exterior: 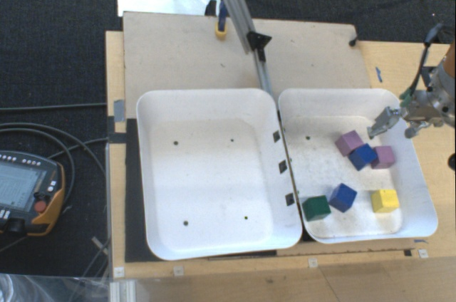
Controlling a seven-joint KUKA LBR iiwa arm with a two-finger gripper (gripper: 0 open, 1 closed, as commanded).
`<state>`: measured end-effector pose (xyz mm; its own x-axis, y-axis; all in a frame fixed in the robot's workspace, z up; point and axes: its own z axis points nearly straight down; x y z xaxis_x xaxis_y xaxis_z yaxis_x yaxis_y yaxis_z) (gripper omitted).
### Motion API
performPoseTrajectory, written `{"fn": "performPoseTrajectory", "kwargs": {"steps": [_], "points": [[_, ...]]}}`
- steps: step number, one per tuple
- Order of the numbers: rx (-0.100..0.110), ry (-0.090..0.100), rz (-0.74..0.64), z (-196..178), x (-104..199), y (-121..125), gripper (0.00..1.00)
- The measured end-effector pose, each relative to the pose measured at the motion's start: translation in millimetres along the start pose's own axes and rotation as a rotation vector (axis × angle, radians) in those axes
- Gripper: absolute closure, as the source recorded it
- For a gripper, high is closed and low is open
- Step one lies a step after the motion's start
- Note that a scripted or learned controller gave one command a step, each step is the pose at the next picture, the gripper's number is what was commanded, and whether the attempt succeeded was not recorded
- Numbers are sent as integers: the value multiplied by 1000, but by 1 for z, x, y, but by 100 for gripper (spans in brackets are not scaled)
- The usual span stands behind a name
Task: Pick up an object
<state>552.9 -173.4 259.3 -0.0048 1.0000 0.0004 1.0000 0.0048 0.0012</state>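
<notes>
The right bin [356,105] holds several small blocks. A purple block [348,143], a dark blue block [363,156] and a lighter purple block [384,156] cluster together near its right side. Nearer the front lie a green block [316,207], a second blue block [343,196] and a yellow block [385,200]. My gripper [391,131] hovers above the bin's far right part, just beyond the purple cluster. It is open, with nothing between its fingers [380,124].
The left bin [206,172] sits beside the right one, their rims touching at the middle. A slanted metal pole [235,1] crosses the back of the bench. A teach pendant [25,190] with cables lies on the floor at the left.
</notes>
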Motion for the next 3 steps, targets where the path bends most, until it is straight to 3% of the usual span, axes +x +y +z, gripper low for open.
{"fn": "performPoseTrajectory", "kwargs": {"steps": [1, 2, 3], "points": [[6, 2, 2, 121, 2, 16, 0], [0, 0, 4, 159, 26, 62, 0], [-7, 0, -5, 168, 56, 122, 0]]}}
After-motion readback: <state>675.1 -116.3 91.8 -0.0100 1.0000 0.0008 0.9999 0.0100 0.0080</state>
